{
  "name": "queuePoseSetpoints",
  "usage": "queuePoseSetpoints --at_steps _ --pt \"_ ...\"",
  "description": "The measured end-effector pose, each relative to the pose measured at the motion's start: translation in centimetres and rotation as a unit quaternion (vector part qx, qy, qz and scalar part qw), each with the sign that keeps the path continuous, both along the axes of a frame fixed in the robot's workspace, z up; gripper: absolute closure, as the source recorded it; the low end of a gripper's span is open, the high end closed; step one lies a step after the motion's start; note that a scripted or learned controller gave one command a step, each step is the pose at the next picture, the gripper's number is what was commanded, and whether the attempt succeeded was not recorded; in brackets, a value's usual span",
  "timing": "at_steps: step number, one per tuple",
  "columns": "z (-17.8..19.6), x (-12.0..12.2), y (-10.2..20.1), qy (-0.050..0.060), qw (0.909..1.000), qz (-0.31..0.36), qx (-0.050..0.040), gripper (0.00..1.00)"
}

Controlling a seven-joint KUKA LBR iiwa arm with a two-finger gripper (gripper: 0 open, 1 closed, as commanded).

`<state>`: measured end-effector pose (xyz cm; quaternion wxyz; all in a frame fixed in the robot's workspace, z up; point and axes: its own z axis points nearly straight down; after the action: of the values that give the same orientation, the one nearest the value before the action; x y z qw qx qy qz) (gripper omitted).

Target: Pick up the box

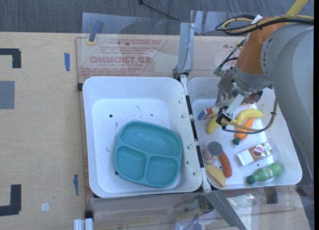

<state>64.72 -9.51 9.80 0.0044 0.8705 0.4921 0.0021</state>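
Note:
A small white box with a red-orange picture (255,153) lies flat in the right bin (294,166), toward its near right side. A smaller blue, white and red carton (205,113) lies near that bin's left wall. My gripper (225,105) hangs low over the right bin's far left part, just right of the small carton and up-left of the white box. It sits close to a yellow banana (248,115). Nothing shows as held.
The right bin also holds a second banana (214,124), an orange carrot (241,131), a grey disc (215,148), a red sausage (226,164), a yellow piece (216,174) and a green bottle (264,172). A teal divided plate (148,152) lies in the left bin (99,124).

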Motion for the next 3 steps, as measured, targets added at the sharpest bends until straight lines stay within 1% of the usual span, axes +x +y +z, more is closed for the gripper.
queuePoseSetpoints --at_steps 1,2,3 --pt "0.0 0.0 0.0 0.000 1.0000 0.000 0.0000 0.00" --pt "-1.0 -4.3 0.1 0.000 1.0000 0.002 0.0020 0.00" --pt "-0.1 -4.4 -0.5 0.000 1.0000 -0.002 0.0006 1.00"
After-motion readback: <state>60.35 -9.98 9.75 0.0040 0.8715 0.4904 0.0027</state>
